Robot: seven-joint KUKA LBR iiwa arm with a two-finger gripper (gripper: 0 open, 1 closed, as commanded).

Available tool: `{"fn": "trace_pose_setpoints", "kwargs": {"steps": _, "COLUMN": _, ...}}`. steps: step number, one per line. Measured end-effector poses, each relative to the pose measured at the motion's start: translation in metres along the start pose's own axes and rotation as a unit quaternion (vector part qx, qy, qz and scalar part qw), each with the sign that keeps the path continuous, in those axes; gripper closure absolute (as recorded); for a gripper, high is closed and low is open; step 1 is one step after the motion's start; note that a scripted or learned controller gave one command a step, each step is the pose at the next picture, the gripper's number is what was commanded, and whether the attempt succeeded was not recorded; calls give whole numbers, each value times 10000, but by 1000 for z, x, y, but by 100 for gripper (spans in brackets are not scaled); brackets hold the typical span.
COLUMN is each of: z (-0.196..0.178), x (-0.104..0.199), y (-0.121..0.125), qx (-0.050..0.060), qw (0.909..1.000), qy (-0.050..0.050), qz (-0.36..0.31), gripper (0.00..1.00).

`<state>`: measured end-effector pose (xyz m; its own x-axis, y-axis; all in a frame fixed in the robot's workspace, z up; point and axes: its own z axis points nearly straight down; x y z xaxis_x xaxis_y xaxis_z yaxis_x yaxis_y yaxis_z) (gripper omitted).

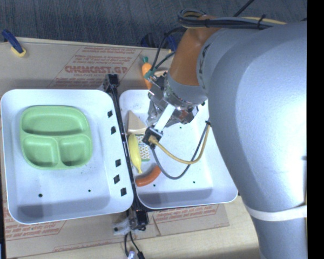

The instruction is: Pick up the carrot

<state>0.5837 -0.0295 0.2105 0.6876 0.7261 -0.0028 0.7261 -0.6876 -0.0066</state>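
Carrot point(146, 73), orange with a green top, lies at the far-left corner of the right bin point(200, 190), at or just past the rim; which side cannot be told from this angle. Gripper point(161, 110) hangs over the far-left part of the same bin, near the carrot but apart from it. Whether it is released or clenched cannot be told, as the wrist hides it, and nothing shows in its grasp. Banana point(134, 152) lies along the right bin's left wall, with a tan piece point(134, 122) beyond it. An orange-red curved piece point(147, 176) lies at the banana's near end. Left bin point(21, 198) holds a green divided plate point(55, 136).
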Motion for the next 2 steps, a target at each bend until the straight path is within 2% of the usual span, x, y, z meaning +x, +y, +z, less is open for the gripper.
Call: {"fn": "trace_pose_setpoints", "kwargs": {"steps": 2, "z": -20, "x": 1, "y": -1, "qx": 33, "qw": 10000, "qy": -14, "qz": -90, "gripper": 100}}
